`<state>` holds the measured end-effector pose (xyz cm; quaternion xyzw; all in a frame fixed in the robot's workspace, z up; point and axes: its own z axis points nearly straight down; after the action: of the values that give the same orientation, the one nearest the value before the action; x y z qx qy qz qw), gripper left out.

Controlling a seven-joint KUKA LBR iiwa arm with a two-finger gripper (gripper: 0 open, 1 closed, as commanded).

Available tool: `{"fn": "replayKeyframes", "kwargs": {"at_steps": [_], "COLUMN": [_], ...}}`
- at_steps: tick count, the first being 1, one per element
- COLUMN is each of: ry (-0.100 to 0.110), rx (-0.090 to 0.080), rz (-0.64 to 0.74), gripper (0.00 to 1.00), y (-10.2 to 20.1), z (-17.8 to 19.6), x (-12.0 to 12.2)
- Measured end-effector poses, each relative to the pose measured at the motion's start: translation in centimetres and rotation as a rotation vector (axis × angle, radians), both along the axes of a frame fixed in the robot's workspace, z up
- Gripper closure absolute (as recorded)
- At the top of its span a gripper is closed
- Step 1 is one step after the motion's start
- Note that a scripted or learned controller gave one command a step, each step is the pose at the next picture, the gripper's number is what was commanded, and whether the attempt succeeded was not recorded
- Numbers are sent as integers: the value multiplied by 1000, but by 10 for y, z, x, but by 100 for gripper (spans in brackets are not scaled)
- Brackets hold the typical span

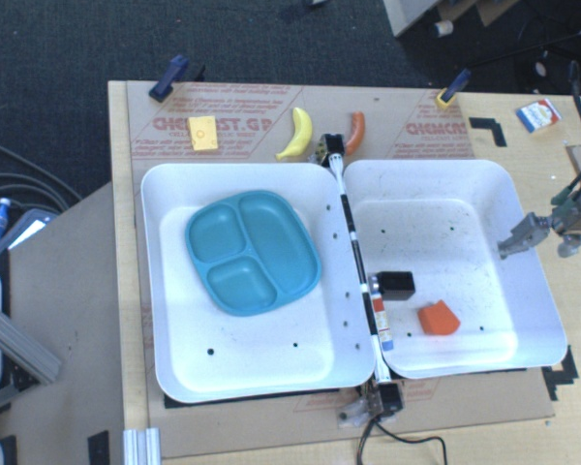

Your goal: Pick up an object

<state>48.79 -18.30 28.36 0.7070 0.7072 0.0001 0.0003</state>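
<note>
In the right bin (484, 201) lie a small black block (395, 284) by the divider and an orange wedge-shaped block (439, 319) just to its right, near the front wall. A blue divided plate (253, 251) lies in the left bin (174, 289). My gripper (545, 239) hangs at the view's right edge, over the right bin's right rim. It is open, with nothing between its two grey fingers (519, 235). It sits well to the right of both blocks and farther back.
Behind the bins, a yellow toy banana (295, 134), an orange sausage-shaped toy (354, 132) and a yellow square (202, 134) lie on the cardboard bench top. Clamps (168, 78) hold its back edge. A rail (356, 250) divides the bins.
</note>
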Motion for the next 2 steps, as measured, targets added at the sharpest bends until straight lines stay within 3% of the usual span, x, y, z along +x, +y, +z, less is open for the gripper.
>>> {"fn": "replayKeyframes", "kwargs": {"at_steps": [1,2], "ry": [2,3], "rx": [1,2], "rz": [0,0], "gripper": [0,0], "y": [55,70], "z": [-106,-192], "x": [-4,-10]}}
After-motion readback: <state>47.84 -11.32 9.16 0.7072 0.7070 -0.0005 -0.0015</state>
